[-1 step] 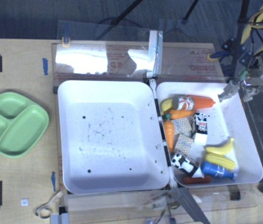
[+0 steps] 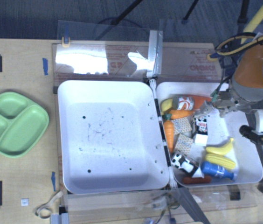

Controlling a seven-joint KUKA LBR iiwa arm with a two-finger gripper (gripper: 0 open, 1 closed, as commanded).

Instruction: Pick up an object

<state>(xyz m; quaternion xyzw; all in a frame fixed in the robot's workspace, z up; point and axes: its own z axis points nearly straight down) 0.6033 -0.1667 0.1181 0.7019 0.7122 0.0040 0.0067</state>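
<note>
right of frame, gripper point(image 2: 214, 105) over the right bin point(image 2: 255, 171); jaw state unclear. approach step; next: descend onto the toy carrot point(image 2: 183, 114).

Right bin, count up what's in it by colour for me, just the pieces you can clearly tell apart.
Right bin, pieces that can be told apart; the pile overlaps, so some may be hidden.
Orange: 2, carrot, orange piece
Yellow: 2, banana, corn cob
Blue: 1, blue bottle
Black and white: 2, cow toy, cow-print carton
Total: 7
</note>
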